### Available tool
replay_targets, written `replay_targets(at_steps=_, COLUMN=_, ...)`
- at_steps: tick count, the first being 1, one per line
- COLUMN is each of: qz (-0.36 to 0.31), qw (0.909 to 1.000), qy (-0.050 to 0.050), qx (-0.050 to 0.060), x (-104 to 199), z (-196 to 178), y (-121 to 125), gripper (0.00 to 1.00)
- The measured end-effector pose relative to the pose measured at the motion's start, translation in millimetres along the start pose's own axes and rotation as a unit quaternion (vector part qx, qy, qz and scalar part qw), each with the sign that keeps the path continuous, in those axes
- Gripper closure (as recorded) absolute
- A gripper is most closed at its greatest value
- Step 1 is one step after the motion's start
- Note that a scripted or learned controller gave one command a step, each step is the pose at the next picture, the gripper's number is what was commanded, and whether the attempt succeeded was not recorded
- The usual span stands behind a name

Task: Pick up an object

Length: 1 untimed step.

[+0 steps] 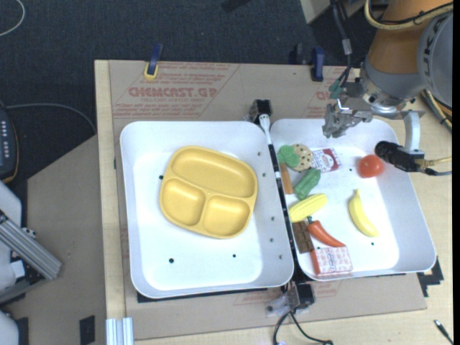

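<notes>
My bench, board-topped on dark carpet, carries two white bins: the left bin with a yellow divided tray, the right bin with a tomato, banana, corn and packets. My claw hangs above the right bin's far rim, touching nothing; I cannot tell how wide it stands

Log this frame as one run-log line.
phase: approach | pincer: above right bin far edge, holding nothing | nearest: snack packet | tomato, banana untouched | left bin: yellow tray
</notes>
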State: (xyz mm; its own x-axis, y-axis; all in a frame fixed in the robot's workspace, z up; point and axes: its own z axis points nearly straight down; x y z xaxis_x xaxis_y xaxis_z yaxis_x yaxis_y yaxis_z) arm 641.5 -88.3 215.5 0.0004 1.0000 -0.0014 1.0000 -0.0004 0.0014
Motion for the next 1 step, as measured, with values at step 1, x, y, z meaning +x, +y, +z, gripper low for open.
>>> replay_targets(at_steps=1, qz=0.000, qw=1.0000, qy=0.000, qx=0.001, x=1.5, z=0.3, y=-2.3, gripper=1.00)
